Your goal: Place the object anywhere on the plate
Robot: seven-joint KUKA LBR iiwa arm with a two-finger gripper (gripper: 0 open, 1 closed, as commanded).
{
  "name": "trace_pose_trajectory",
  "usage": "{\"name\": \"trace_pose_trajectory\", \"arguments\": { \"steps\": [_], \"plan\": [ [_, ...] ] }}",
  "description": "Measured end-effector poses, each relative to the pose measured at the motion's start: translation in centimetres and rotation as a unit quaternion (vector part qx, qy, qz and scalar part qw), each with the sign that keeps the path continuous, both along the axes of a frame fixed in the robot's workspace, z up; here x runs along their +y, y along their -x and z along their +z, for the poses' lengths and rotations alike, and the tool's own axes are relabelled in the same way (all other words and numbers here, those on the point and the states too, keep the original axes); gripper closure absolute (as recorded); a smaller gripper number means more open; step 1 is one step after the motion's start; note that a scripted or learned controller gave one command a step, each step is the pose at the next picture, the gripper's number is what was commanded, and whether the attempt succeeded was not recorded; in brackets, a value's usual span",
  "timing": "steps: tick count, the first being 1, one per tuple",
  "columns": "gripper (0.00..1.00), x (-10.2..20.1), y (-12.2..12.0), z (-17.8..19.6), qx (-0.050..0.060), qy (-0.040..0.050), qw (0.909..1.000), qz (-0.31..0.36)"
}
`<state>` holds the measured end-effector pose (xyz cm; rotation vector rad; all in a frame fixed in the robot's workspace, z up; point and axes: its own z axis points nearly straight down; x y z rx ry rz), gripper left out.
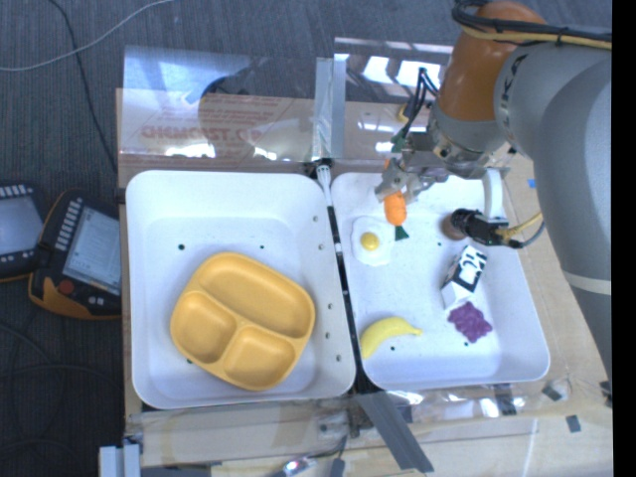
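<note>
Dark grey carpet floor point(60, 97); black cable point(84, 68); teach pendant point(79, 256) left.

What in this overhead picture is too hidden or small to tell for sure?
- Claw: its grip on the toy carrot is unclear; the wrist above hides the tips.
- Black-and-white item: too small to identify.
- Handheld controller: partly cut off by the left edge.

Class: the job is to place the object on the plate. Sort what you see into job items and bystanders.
Job items: end effector, carrot at its fingertips, yellow plate.

Bystanders: fried egg, banana, purple grapes, black-and-white carton, brown item, pendant.
</note>
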<state>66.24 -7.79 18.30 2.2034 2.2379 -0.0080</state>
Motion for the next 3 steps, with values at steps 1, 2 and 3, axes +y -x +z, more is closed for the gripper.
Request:
{"name": "trace_pose_trajectory", "arguments": {
  "steps": [1,2,3],
  "plan": [
    [1.0,7.7,10.3,-0.1,0.001,-0.0021,0.9978,-0.067],
    [1.0,15.9,15.2,-0.1,0.002,-0.0017,0.999,-0.044],
    [1.0,18.8,13.7,-4.5,0.002,-0.0011,0.9982,-0.059]
  ]
}}
